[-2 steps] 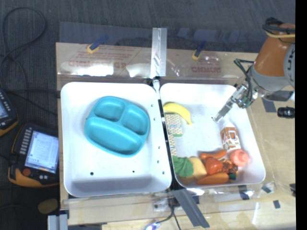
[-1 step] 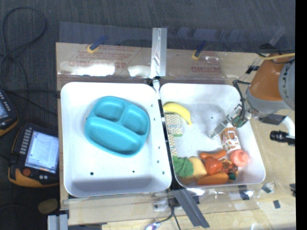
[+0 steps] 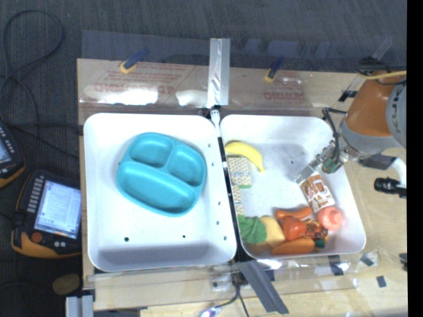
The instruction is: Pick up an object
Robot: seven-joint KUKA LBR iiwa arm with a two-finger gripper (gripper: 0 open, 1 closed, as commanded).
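Overhead, gripper (image 3: pixel 316 166) hovering over right bin (image 3: pixel 285 125), fingers spread and gripping nothing, toy food (image 3: pixel 294 228) lying below.

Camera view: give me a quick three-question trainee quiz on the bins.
1. True or false: the blue divided plate lies in the left bin.
2. Which touches the right bin's left wall: A) banana B) snack packet?
3. Fill in: the gripper is over the ___ bin.

Key: 1 true; 2 A; 3 right.
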